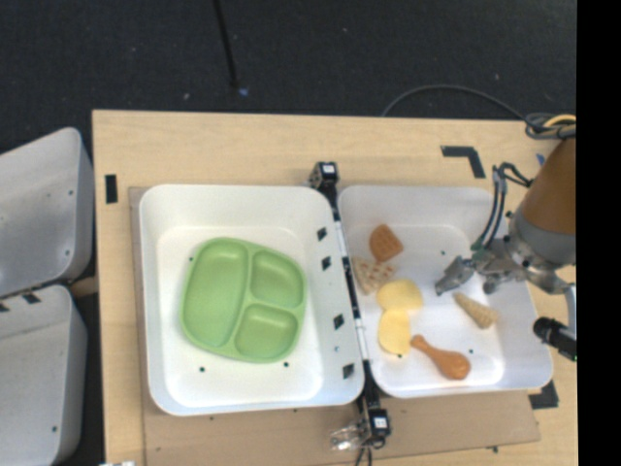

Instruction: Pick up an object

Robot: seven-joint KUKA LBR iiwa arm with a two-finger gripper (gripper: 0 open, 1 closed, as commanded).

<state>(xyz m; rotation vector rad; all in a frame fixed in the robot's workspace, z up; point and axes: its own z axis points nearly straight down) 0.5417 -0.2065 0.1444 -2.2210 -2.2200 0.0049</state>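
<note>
The right bin [427,207] holds several toy foods. A brown waffle piece [385,243] lies near the middle, with a pale cracker-like piece [369,276] just below it. Two yellow pieces [399,295] [394,333] sit lower down, and a brown drumstick [441,356] lies near the bin's front. A tan ice-cream cone [474,310] rests at the right. My gripper [475,274] hangs over the bin's right side, just above the cone, with its fingers spread and nothing between them.
The left bin [160,231] holds a green divided plate [244,299]. A black cable [441,92] loops over the bench behind the right bin. The orange-banded arm [553,192] comes in from the right edge.
</note>
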